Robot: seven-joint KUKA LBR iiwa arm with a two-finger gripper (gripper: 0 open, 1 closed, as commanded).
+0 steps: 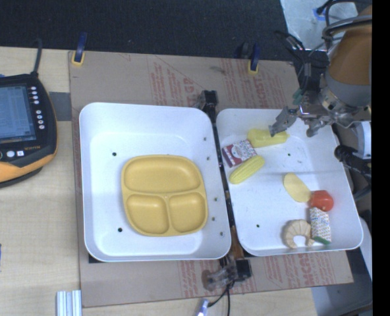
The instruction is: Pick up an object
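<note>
Here the surface (43, 242) carries two shallow white bins side by side: the left bin (103, 130) holds a yellow divided tray (163, 193), and the right bin (340, 176) holds the loose items. The arm (350, 58) reaches in from the right and hangs over the right bin's far edge, wrist bent down toward the bin floor.

The jaws (294, 118) stand spread wide, one dark finger tip low on the left and the other off to the right, with nothing between them. The nearest thing to pick is the yellow block (267, 138). It lies in the far left part of the right bin, just beside and slightly below the left finger tip, long axis running roughly left to right with a slight tilt. So the block sits off to the left of the gap, not centred in it, and I judge a small leftward shift is needed before closing.

Further off lie the corn cob (246, 170), the red-and-white packet (238, 153), the pale yellow lemon (296, 187) and the red tomato (321, 200).
</note>
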